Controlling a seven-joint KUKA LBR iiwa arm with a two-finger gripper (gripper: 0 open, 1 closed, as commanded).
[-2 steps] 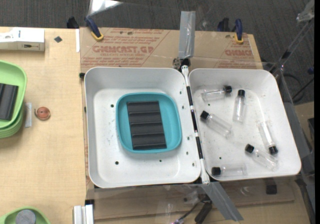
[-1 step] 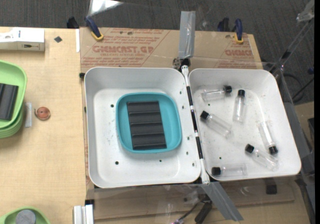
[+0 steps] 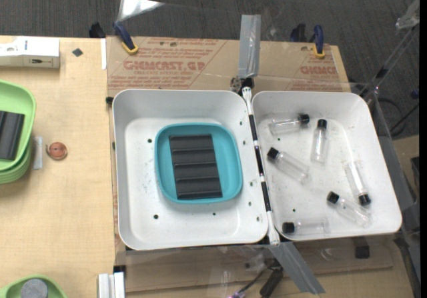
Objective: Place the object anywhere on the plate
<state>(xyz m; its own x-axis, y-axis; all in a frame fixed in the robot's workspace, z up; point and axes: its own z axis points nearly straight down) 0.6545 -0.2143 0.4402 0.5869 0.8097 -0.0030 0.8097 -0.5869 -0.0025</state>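
Two shallow white bins side by side on the tabletop. The left bin carries a teal plate at its middle, and a black ribbed insert lies on that plate. The right bin carries six clear vials with black caps, all lying on their sides: one vial near the far-left corner, one just right of it, one by the left wall, one near the right wall, one toward the near-right corner, and one at the near-left corner. The task's object is judged to be one of these vials; none rests on the plate, so the placing is not yet done. The state of the jaws cannot be told from this view. Likely hazards: a clear, round vial may roll or slip from a pinch; the two near-right vials lie close together and may be disturbed jointly; a vial released on the ribbed insert may roll off the plate
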